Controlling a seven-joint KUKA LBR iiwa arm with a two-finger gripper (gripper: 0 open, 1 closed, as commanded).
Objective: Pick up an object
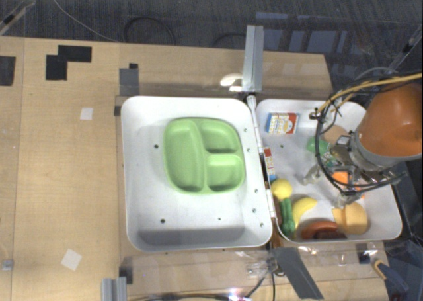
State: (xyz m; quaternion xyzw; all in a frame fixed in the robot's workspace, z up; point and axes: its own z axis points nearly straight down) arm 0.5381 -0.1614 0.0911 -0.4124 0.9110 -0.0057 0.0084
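The right bin (297, 154) holds several small objects. A white carton with a red and blue label (281, 123) lies at its far left. A yellow lemon (282, 190), a yellow curved piece (305, 208), a green stick-shaped item (288, 214), a red-brown item (320, 229) and a tan block (351, 217) crowd its near side. My gripper (334, 177) hangs low in the right bin, over a small orange object (340, 176) and just above the tan block. The arm's orange band (394, 123) and cables hide the bin's right part. A green bit (310, 144) peeks out beside the wrist.
The left bin (142, 161) bears a green divided plate (201, 154) at its middle. A ridge between the bins (263, 161) carries a red-and-white strip. A metal post (253, 61) stands behind the bins. The wooden bench (59, 180) stretches to the left.
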